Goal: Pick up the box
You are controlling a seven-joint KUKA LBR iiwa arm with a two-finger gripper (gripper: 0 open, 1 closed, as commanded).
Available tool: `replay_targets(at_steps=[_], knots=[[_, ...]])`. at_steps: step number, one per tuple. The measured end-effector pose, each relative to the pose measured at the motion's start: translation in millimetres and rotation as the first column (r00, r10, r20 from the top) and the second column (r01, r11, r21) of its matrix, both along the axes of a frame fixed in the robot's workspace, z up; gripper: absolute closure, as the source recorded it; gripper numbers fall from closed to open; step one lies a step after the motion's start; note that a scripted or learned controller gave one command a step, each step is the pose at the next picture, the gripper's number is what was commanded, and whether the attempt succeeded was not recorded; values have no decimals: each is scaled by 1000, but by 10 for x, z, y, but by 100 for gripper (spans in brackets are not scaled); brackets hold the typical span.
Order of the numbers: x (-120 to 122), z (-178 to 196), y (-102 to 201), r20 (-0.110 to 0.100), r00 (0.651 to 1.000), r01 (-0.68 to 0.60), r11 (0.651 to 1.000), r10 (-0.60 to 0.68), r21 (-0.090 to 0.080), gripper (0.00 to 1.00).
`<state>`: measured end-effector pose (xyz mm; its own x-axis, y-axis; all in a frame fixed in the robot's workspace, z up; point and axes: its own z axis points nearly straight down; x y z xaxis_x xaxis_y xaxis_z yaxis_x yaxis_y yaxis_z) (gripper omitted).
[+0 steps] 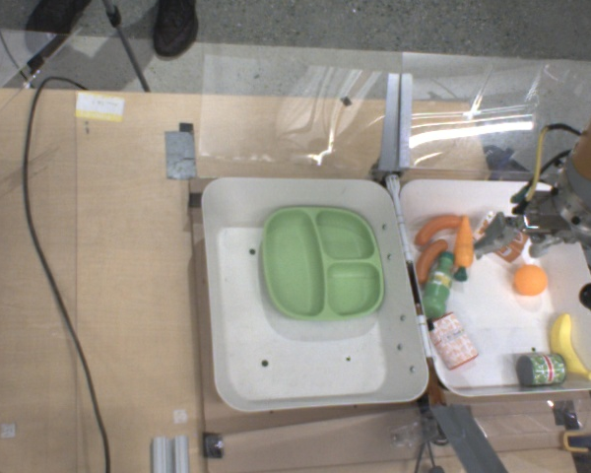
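Here the box [453, 341] lies flat near the front-left corner of the right bin [492, 380], just below the green bottle [438, 286] and left of the can [542, 369]. The pincer [500, 235] hangs over the bin's back part beside the carrot [464, 242]; whether it is open or closed cannot be told.

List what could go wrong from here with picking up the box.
1. The box lies tilted against the right bin's left wall, so a finger may have little room on that side.
2. The green bottle sits just above the box and could get knocked or grabbed instead.
3. The gripper hovers over the carrot and sausages, away from the box, so it may close on the wrong item.
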<state>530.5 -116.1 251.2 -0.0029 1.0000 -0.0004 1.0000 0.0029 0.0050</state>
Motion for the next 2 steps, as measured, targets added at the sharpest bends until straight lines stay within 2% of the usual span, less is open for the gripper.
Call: replay_targets(at_steps=[1,2], knots=[[-339,-1294,-75,-3,979,-203,979,203,-1,0],[-571,-1545,85,15,981,-194,981,194,-8,0]])
